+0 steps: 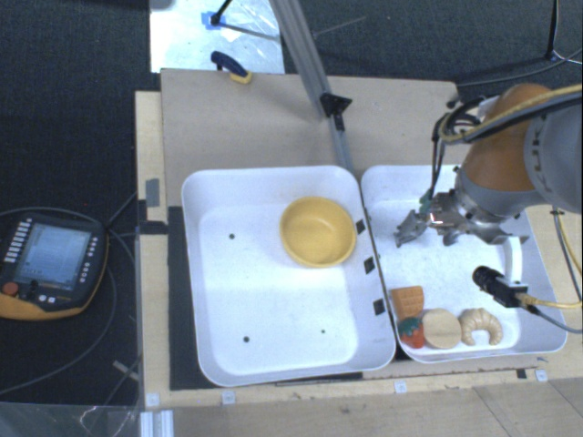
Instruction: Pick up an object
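Croissant-shaped toy [481, 325], round biscuit [442, 329], orange block [407, 299] huddle lower right of frame in right bin [392, 189]. Claw [412, 228] hangs above them over bare bin floor, apart; open or closed, cannot tell. Yellow bowl [318, 231] sits in left bin [209, 271].

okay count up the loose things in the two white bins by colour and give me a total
Yellow: 1, the bowl in the left bin.
Orange: 1, the block in the right bin.
Red: 1, the small piece.
Tan: 2, the round piece and the croissant shape.
Total: 5
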You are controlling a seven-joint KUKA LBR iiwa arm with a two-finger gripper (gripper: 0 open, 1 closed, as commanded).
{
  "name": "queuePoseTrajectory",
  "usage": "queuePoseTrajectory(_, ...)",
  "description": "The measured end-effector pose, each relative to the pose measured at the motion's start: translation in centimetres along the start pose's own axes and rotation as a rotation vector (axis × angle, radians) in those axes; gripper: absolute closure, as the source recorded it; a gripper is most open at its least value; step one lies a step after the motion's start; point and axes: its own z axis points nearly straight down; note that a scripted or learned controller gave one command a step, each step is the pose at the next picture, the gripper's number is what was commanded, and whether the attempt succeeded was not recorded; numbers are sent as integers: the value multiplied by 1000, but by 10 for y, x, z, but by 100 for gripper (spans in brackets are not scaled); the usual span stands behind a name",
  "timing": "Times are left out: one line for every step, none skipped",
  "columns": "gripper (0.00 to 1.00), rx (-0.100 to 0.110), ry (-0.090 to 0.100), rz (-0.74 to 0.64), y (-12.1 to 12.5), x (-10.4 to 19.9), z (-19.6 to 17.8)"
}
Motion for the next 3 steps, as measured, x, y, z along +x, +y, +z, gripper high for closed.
queuePoseTrajectory(0, -1, 0, 0, -1, 0, 52)
queuePoseTrajectory(100, -6, 0, 0, 1, 0, 39)
queuePoseTrajectory(100, -8, -1, 0, -4, -1, -5)
